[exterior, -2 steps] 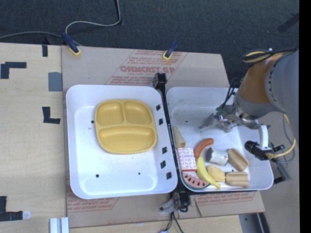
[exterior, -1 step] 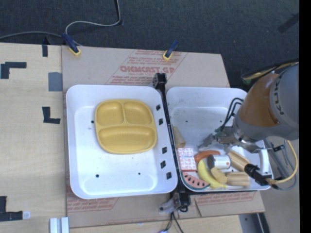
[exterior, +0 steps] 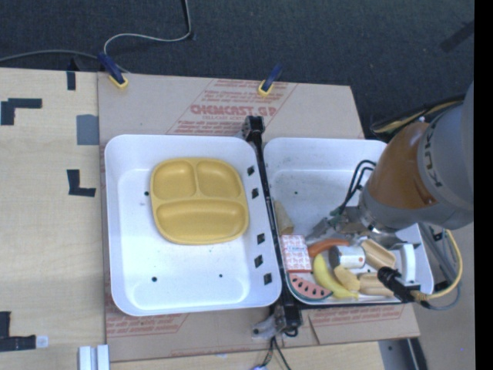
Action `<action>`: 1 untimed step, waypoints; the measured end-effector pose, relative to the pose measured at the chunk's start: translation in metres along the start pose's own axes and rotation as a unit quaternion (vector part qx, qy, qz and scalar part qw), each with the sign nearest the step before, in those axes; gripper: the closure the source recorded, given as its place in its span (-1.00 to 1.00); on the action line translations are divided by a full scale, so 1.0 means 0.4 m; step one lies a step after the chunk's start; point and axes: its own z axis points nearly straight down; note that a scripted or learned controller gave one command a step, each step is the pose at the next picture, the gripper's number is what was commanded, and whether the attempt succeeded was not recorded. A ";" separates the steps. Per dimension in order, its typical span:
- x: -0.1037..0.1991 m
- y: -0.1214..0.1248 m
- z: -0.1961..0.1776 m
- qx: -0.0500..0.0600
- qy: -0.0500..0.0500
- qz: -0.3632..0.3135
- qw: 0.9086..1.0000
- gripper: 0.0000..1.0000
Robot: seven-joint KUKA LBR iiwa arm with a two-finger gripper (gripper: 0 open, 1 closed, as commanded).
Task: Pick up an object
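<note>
We see a yellow divided plate [exterior: 199, 200] lying in the left bin [exterior: 127, 284]. In the right bin [exterior: 308, 164], toy food, including a banana [exterior: 331, 277], crowds the near corner beneath the gripper [exterior: 350, 241]; we cannot tell its state.

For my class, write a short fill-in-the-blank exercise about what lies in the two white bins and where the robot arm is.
1. The yellow divided plate lies in the ____ bin of the view.
2. The plate has ____ compartments.
3. The banana, watermelon slice and other toy food are piled at the ____ edge of the right bin.
4. The arm's gripper is over the ____ bin.

Missing words: left; three; near; right
</note>
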 end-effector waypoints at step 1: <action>0.000 0.001 -0.024 0.000 0.000 0.000 1.000 1.00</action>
